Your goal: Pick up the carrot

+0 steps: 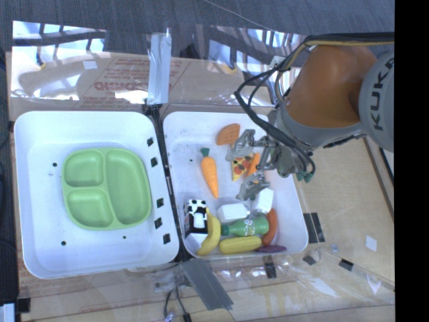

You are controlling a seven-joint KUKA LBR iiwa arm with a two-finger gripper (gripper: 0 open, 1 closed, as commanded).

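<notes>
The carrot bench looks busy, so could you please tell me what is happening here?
A grey arm reaches in from the right, and its claw hangs over the right bin, close to a pizza slice toy. The carrot lies loose on the bin floor to the claw's left, not yet picked up. A green divided plate sits in the left bin.

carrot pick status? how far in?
Done: the arm is in over the right bin, pincer low among the toys near the pizza slice. In hand: nothing visible between its fingers. Left: the whole pick. The carrot lies loose on the bin floor, to the camera's left of the pincer, apart from it.
</notes>
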